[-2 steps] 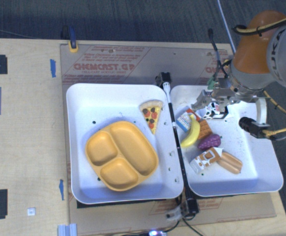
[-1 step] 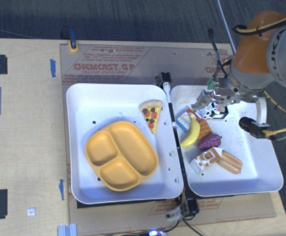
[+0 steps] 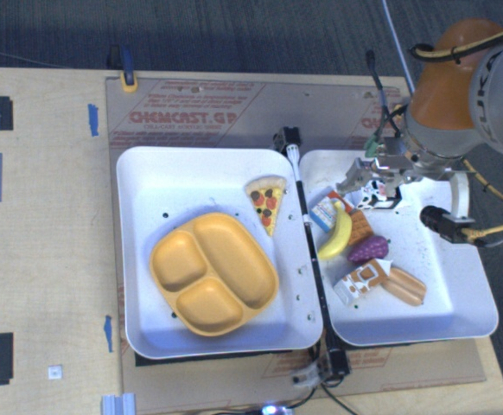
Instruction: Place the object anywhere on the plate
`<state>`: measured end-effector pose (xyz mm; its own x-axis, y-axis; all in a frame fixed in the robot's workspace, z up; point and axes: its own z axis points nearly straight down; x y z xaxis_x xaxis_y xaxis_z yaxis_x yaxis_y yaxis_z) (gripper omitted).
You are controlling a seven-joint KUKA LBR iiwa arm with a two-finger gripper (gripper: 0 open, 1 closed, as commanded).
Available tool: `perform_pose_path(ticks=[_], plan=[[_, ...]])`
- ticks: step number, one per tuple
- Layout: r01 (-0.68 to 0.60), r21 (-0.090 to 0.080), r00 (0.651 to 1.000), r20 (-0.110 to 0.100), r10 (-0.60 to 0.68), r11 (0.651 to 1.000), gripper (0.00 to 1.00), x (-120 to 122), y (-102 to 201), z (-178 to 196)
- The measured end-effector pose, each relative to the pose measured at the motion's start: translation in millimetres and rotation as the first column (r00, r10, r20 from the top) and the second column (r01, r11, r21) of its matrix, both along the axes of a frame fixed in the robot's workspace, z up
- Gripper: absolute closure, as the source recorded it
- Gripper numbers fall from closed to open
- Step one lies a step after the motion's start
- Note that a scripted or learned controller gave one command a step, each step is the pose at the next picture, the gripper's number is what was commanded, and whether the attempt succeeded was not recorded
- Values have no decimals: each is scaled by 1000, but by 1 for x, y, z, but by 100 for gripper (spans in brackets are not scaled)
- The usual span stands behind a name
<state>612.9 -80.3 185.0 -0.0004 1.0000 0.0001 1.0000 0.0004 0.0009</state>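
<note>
Hovering over the right bin (image 3: pixel 459 318), the gripper (image 3: pixel 374 184) sits above a black-and-white toy (image 3: pixel 374 197); whether its jaws are wide or narrow cannot be told. The yellow plate (image 3: pixel 213 271) lies in the left bin (image 3: pixel 148 180).

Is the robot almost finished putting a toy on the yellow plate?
Not yet. The yellow plate in the left bin has nothing on it; the pizza slice lies beside it, not on it. The gripper is over the right bin, close to a small black-and-white toy. The banana, grapes and hot dog lie there too. Picking and placing are left.
</note>
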Motion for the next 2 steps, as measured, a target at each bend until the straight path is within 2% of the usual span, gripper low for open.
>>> perform_pose_path(ticks=[2], plan=[[0,0,1000,0,0,1000,0,0,0,0]])
